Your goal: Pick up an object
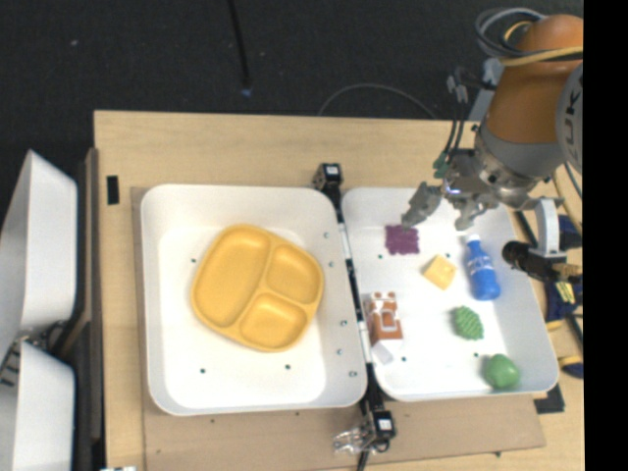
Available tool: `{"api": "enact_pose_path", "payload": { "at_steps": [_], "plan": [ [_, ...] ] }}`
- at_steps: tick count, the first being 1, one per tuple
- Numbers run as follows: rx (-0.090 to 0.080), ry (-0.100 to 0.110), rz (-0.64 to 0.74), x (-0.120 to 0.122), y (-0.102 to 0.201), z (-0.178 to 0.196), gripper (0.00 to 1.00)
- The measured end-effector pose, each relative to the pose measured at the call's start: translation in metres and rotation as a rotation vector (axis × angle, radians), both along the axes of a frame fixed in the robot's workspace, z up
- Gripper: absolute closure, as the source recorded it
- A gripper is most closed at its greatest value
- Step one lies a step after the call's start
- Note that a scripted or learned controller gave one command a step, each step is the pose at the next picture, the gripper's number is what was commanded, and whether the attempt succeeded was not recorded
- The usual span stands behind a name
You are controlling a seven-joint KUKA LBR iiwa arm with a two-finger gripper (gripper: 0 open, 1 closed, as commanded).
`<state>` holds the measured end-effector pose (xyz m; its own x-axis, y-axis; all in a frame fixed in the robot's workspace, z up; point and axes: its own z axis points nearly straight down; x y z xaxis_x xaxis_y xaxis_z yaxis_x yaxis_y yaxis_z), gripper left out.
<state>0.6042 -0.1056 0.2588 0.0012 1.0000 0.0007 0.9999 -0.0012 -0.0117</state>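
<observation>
My gripper (447,210) hangs over the back of the right bin (412,381), fingers spread apart with nothing between them. Just below its left finger lies a purple block (401,238). A yellow block (440,271) sits in front of the gripper, and a blue bottle (481,268) lies under its right finger, pointing front to back. A green ridged piece (468,323) and a green round fruit (501,371) rest near the front right corner. An orange and white item (384,317) lies against the bin's left wall.
The left bin (167,361) holds a yellow divided plate (257,287). Clamps (328,176) sit at the back and front of the seam between the bins. Blue and black cables (549,253) lie beyond the right bin's right rim.
</observation>
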Motion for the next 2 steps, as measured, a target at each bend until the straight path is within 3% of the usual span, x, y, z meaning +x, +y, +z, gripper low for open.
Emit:
{"api": "enact_pose_path", "payload": {
  "at_steps": [1, 2],
  "plan": [
    [-0.001, -0.013, 0.003, 0.002, 0.000, 0.007, 0.00],
    [-0.002, -0.008, 0.000, 0.009, 0.000, -0.053, 0.00]
  ]
}}
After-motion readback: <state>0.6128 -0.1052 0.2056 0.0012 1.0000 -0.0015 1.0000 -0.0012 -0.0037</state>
